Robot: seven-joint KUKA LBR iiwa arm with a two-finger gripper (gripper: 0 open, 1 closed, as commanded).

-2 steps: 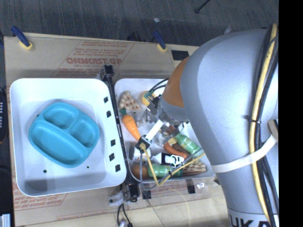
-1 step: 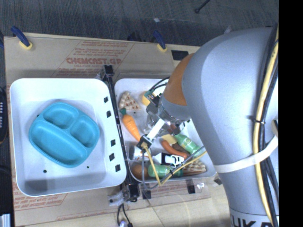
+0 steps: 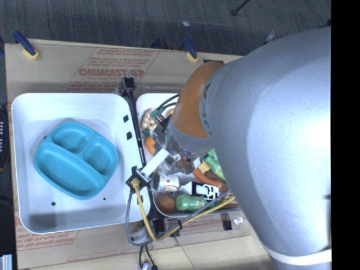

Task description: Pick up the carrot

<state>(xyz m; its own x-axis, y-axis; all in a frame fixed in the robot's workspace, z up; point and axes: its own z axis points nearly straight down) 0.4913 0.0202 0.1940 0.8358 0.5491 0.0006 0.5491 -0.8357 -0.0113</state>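
Down in the right bin [image 3: 147, 102], carrot [image 3: 150, 145] just left of gripper [image 3: 169, 165].

The bench [image 3: 107, 66] is topped with brown cardboard printed with red lettering, held at its far edge by blue clamps [image 3: 26, 45]. Two shallow white bins rest directly on it, side by side. The left bin [image 3: 22, 167] lies well clear of the arm [image 3: 281, 139], out past its wrist end. The right bin [image 3: 154, 101] sits directly beneath the arm, which covers most of it; only its far-left corner and near rim show. Black clips [image 3: 129, 85] and cables [image 3: 140, 212] run along the seam between the bins.
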